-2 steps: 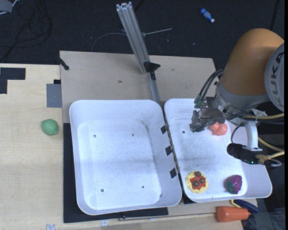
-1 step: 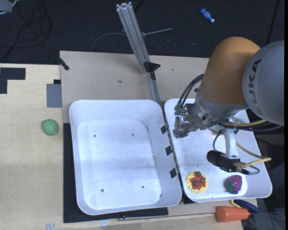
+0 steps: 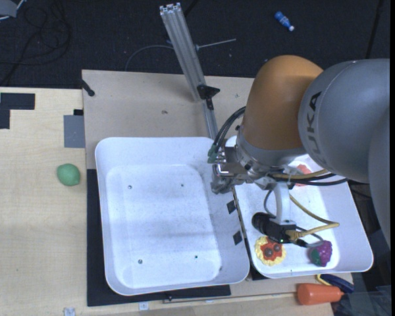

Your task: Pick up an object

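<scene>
A: Three objs. lie in the right bin (image 3: 350, 237): a yellow-and-red toy (image 3: 270, 251), a purple grape bunch (image 3: 320, 253) and a reddish piece (image 3: 304, 170).

B: Where are they vs. the gripper (image 3: 218, 176)?

A: The gripper's up at the seam btw. the two bins, over the right rim of the left bin (image 3: 158, 209). The yellow-and-red toy lies to the gripper's lower right in the view, well apart from it, near the bin's front edge. The grape bunch is further right again, near the toy but not touching it. The reddish piece is to the gripper's right at approx. the same level, mostly hidden under the arm (image 3: 345, 120).

B: Gripper state? Holding anything?

A: Can't tell whether it's spread or closed. The arm's grey body and orange band (image 3: 283, 101) cover most of it. What it holds or touches, can't tell either.

B: Anything outside the bins?

A: Two more. A green ball (image 3: 68, 174) on the bench (image 3: 26, 242), far left of the gripper, past the left bin. And an orange carrot-like toy (image 3: 318, 293) to the gripper's lower right, just outside the right bin's front rim.
</scene>
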You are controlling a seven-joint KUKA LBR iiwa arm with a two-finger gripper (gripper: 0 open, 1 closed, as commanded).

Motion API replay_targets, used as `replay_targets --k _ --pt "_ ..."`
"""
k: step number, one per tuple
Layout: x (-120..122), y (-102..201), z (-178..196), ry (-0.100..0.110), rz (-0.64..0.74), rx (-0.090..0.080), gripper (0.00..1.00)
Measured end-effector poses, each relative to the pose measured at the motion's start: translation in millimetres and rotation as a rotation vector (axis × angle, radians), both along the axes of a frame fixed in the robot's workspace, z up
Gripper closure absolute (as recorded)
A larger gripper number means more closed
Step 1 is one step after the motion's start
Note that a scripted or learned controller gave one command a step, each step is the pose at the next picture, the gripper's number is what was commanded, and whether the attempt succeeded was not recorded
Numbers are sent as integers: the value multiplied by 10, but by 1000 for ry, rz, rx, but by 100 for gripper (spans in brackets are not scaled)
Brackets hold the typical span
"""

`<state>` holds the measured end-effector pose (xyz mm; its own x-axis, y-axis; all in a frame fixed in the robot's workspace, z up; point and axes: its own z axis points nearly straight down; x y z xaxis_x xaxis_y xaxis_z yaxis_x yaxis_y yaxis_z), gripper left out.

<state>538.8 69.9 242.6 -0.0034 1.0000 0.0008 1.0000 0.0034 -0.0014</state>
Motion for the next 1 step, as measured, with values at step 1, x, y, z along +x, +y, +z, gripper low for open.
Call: replay_targets --k 1 --pt "3 -23 3 -1 -4 -1 0"
